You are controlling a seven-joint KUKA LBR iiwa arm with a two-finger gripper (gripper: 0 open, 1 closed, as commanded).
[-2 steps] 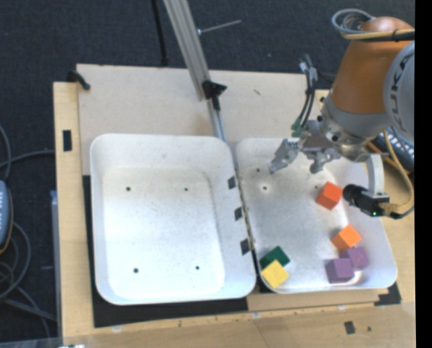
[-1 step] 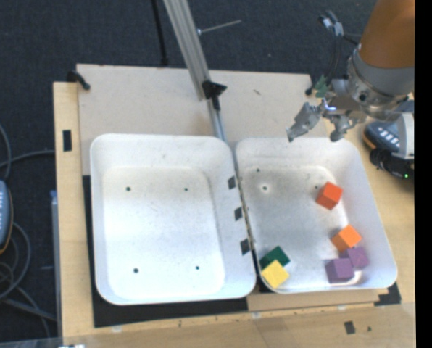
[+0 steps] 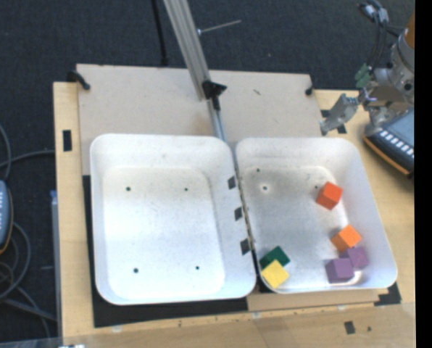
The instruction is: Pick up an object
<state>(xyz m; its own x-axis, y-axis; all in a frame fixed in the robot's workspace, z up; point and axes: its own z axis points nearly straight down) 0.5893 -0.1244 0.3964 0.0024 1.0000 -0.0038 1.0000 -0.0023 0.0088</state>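
Note:
The right bin (image 3: pixel 361 165) holds several small blocks. A red-orange cube (image 3: pixel 329 195) lies near its right wall. Lower down, an orange cube (image 3: pixel 346 237) sits just above two purple blocks (image 3: pixel 340 269) in the front right corner. A green block (image 3: pixel 275 255) and a yellow block (image 3: pixel 275 274) touch each other in the front left corner. My gripper (image 3: pixel 337 118) hangs beyond the bin's far right corner, above the bench and apart from every block, with nothing seen in it.
The left bin (image 3: pixel 107 194) stands beside the right one. A slanted metal post (image 3: pixel 190 46) rises behind the bins' shared edge. A dark device (image 3: pixel 393 143) lies on the bench at the far right, next to the arm.

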